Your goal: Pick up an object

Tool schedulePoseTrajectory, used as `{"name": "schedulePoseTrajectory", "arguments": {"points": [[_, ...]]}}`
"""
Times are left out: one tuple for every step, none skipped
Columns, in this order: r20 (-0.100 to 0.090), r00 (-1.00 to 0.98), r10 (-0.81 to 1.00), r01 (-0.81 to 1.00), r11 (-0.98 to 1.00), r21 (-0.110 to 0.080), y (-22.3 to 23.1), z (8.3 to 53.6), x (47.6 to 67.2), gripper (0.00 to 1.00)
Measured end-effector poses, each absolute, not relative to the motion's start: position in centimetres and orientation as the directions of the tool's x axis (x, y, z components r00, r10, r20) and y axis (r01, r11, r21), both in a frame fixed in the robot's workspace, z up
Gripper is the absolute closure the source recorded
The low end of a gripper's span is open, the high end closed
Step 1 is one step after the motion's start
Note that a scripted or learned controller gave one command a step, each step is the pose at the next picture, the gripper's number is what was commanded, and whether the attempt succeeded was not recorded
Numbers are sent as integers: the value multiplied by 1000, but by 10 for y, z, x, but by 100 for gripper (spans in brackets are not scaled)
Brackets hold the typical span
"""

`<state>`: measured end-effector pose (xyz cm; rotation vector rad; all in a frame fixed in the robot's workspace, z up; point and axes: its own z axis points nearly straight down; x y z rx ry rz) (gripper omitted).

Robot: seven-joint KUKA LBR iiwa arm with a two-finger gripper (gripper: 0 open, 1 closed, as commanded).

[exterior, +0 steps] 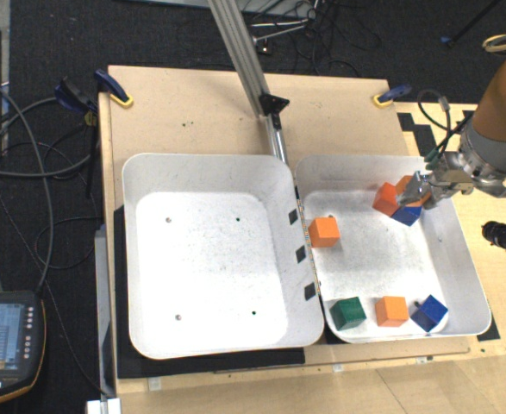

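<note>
My gripper (418,191) reaches in from the right over the back right part of the right bin (459,257). A red-orange block (386,198) sits right at its tip, on the left side. A blue block (406,215) lies just under the tip, partly covered by it. From this angle I cannot make out whether either block is gripped. An orange cube (324,231) lies near the bin's left wall. Along the front edge stand a green cube (349,312), a second orange cube (391,310) and a blue cube (428,312).
The left bin (140,257) lies beside the right one, with a raised divider edge between them. A metal pole (244,59) slants down to the back of the bins. Clamps sit at the board's back corners.
</note>
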<state>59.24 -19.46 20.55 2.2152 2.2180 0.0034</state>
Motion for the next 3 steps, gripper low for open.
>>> {"name": "schedulePoseTrajectory", "arguments": {"points": [[-2, -2, 1000, 1000, 2, 4, -195, 229, 593, 100], [2, -8, 1000, 1000, 8, -2, -142, 226, 597, 100], [3, -9, 1000, 1000, 9, -1, -82, 236, 593, 100]]}}
